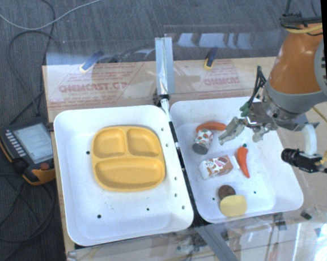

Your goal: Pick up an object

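The arm (297, 70) is reaching in over the right bin (283, 199), orange band up top, wrist tilted down toward the bin floor

The gripper (244, 129) is hanging above the upper part of that bin, fingers (231, 131) spread apart with nothing between them, so it's gripping nothing yet. One finger is pointing toward the small can (203, 141), the other sitting closer to the wrist

Everything below is placed relative to the right bin:
- small can, lying on its side in the upper left part, close to the dividing wall
- orange carrot-like piece (211, 126) lying flat just above the can, touching or nearly touching it, can't tell which
- printed packet (216, 166) lying flat around the middle
- second carrot (243, 161) lying lengthwise just right of the packet, directly below the gripper
- dark round thing (226, 191) and a yellow lump (233, 205) sitting together near the lower edge, touching

Outside the right bin, to its left, the left bin (80, 219) is carrying a yellow divided tray (128, 158) sitting in its middle

Judgement: no pick done, this is looking like the approach step. Nearest candidates are the can and the second carrot, both near the open fingers. Items are scattered loose and flat, probably so a top-down grasp can reach each one. The can is round and on its side so it may roll off when squeezed
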